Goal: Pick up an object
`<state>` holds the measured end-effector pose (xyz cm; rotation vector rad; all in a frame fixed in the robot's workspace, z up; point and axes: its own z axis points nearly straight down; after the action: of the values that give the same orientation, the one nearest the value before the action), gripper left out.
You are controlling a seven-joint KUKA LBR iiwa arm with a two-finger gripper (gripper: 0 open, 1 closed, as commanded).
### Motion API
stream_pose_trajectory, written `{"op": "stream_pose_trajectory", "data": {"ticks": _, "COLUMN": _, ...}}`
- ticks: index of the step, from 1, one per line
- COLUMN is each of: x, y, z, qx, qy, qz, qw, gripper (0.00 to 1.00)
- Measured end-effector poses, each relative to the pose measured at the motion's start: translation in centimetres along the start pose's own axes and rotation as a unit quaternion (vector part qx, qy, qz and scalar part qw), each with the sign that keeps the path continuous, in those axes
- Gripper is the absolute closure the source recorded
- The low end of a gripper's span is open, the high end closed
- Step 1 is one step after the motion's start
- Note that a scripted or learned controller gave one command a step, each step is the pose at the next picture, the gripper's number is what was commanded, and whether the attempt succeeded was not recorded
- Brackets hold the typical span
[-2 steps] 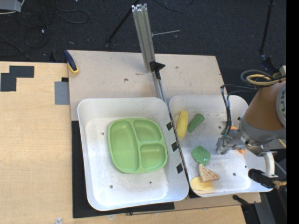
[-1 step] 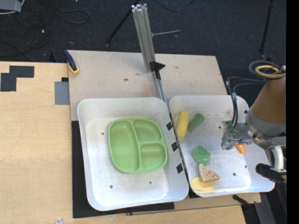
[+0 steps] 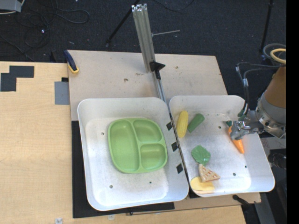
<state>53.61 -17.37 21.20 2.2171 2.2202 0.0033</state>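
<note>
The left bin (image 3: pixel 88 125) holds a green divided plate (image 3: pixel 138 145); the right bin (image 3: pixel 259 174) holds a corn cob (image 3: pixel 182 123), green pieces and a sandwich wedge (image 3: pixel 208 173). At its right edge the gripper (image 3: pixel 237 132) sits low over an orange carrot (image 3: pixel 238 143). Nothing looks lifted yet, and I cannot tell whether the gripper has closed.

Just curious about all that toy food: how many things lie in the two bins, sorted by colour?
Green: 3 - divided plate, pickle, leafy piece
Yellow: 2 - corn cob, flat yellow piece
Orange: 1 - carrot
Tan: 1 - wedge
Total: 7
</note>
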Motion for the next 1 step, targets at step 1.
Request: {"op": "stream_pose_trajectory", "data": {"ticks": 1, "x": 0.95, "y": 0.01, "z": -5.53, "qx": 0.000, "qy": 0.000, "qz": -0.001, "qw": 1.0000, "gripper": 1.00}}
